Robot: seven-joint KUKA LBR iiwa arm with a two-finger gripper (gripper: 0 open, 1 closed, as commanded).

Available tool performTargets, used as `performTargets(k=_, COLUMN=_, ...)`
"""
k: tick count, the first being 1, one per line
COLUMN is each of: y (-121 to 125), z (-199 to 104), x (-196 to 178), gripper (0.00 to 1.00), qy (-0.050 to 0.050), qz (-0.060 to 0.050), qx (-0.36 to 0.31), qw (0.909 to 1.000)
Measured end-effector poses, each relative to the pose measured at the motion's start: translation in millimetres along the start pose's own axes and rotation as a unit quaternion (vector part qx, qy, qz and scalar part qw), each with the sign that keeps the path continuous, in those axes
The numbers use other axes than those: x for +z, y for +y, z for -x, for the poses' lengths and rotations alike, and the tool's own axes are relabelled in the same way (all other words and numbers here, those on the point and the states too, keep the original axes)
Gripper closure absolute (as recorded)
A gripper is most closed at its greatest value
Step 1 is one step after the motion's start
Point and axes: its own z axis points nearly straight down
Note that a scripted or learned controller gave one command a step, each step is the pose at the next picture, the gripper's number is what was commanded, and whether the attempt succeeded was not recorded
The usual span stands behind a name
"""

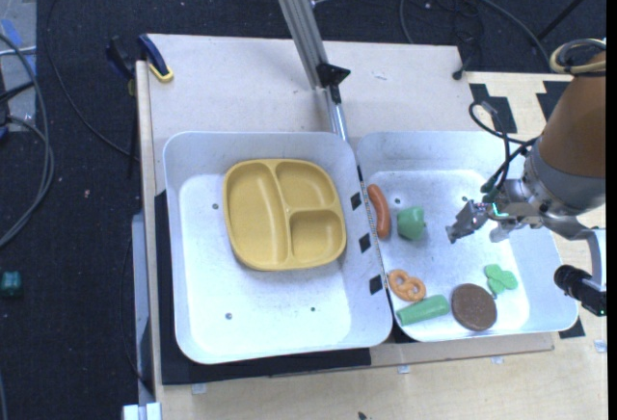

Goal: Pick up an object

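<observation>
Two shallow white bins sit side by side on the bench. The left bin (193, 312) holds a yellow divided tray (285, 214) with three compartments, lying flat toward the far side. The right bin (439, 158) holds the small items: an orange sausage (380, 211) at its left wall, a green cup-like piece (412, 223) just right of it, a pretzel (406, 287) nearer the front, a green cylinder (422, 309) just beside the pretzel, a brown disc (473, 306) right of that, and a small light green piece (500, 278) touching or nearly touching the disc's far right edge; its shape is hard to make out. The arm (576, 144) comes in from the right, cut off by the frame edge, its orange band large and blurred. The gripper (472, 221) hangs over the bin's right-middle part, right of the green cup-like piece and apart from it. Nothing shows between its tips; the dark tips are too small to tell how wide they stand. A slanted metal pole (299, 9) crosses the far bench.
</observation>
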Motion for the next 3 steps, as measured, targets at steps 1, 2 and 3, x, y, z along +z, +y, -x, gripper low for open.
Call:
performTargets(k=1, y=0.4, z=0.0, x=-0.5, gripper=0.00, qy=0.000, qz=0.001, qx=0.000, qw=1.0000)
performTargets(k=2, y=9.1, z=-1.4, x=57.8, gripper=0.00, qy=0.000, qz=-0.002, qx=0.001, qw=1.0000)
performTargets(k=3, y=6.2, z=-10.6, x=105.8, gripper=0.00, qy=0.000, qz=-0.001, qx=0.001, qw=1.0000)
